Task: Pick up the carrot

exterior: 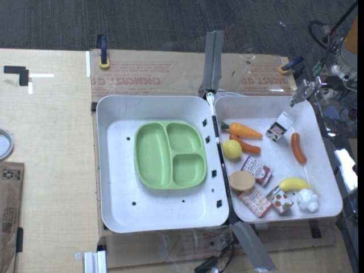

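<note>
The carrot (245, 131), orange with a green stub at its left end, lies near the back left of the right bin (327, 169). It rests just above a yellow lemon (231, 149) and a second, darker orange piece (247, 147). My gripper (305, 91) hangs over the back right corner of that bin, well to the right of the carrot and apart from it. Nothing is seen in its grasp.
A red sausage (298, 148), a small white carton (277, 129), a banana (294, 183), a round bun (242, 181), several small snack boxes and a white lump (307, 200) share the right bin. A green divided plate (170, 154) lies in the left bin (114, 169).
</note>
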`<state>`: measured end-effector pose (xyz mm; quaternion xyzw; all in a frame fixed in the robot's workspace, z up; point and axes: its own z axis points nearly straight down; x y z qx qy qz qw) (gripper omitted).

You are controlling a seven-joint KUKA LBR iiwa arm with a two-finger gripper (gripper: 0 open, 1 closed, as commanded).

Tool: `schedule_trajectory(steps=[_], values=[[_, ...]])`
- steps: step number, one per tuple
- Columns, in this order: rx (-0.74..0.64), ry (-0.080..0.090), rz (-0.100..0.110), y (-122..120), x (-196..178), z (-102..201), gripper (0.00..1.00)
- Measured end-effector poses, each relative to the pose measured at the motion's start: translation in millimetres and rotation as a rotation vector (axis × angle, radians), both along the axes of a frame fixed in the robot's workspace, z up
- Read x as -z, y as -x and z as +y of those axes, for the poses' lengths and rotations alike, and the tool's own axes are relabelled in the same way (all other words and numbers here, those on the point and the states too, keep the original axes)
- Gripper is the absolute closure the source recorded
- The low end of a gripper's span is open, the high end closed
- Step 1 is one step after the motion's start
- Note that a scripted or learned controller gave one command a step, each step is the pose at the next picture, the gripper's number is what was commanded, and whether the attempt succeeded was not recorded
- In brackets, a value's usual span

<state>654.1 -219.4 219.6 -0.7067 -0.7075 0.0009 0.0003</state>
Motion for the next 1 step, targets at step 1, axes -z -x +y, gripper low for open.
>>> schedule_trajectory(steps=[1], values=[[-0.221,0.000,-0.001,-5.1,53.8,47.7,0.00]])
